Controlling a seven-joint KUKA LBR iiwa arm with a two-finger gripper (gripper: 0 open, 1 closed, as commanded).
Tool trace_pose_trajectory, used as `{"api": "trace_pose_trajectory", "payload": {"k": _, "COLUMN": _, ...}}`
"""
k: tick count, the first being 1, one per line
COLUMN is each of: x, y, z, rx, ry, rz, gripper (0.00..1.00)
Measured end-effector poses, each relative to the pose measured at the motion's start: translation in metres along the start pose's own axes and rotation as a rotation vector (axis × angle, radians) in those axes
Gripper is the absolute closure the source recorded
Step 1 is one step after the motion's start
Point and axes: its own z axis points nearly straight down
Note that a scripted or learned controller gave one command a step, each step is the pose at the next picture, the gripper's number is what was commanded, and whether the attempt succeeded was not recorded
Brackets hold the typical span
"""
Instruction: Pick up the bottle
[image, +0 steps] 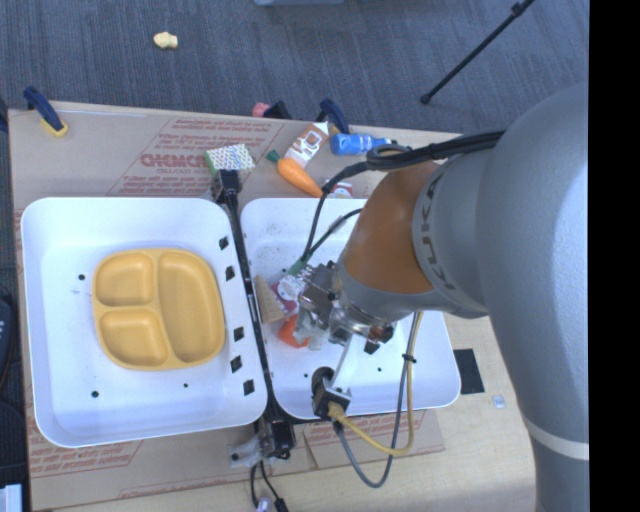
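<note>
The arm (470, 230) takes up most of my right side. Its wrist is bent down into the right bin (440, 385), so I am working half blind. The gripper (318, 312) sits low over that bin's left half. I cannot tell whether it is apart or together, because the wrist housing covers it.

I take the bottle (291, 318) to be the small clear and red-orange thing lying on the bin floor just beside the gripper, towards the divider. Part of it is hidden, so I hold that loosely. To do this well, I would want the gripper centred across the narrow width of the bottle before closing. I would then lift straight up and slowly, because a thing lying that near the wall could skid against it or tip out.

The left bin (40, 300) holds a yellow divided tray (158, 307), well apart from the work. Both bins rest on a printed cardboard sheet (150, 160), and grey carpet (300, 50) lies beyond it. On the cardboard behind the right bin lie a toy carrot (298, 175), a white and orange container (308, 142) and a blue thing (355, 145). A yellow cable (375, 440) loops off the front edge, and I would mind it on the lift.
</note>
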Motion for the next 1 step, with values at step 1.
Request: {"api": "trace_pose_trajectory", "payload": {"k": 1, "x": 0.0427, "y": -0.0272, "z": -0.0003, "rx": -0.002, "ry": 0.001, "rz": 0.112, "gripper": 1.00}}
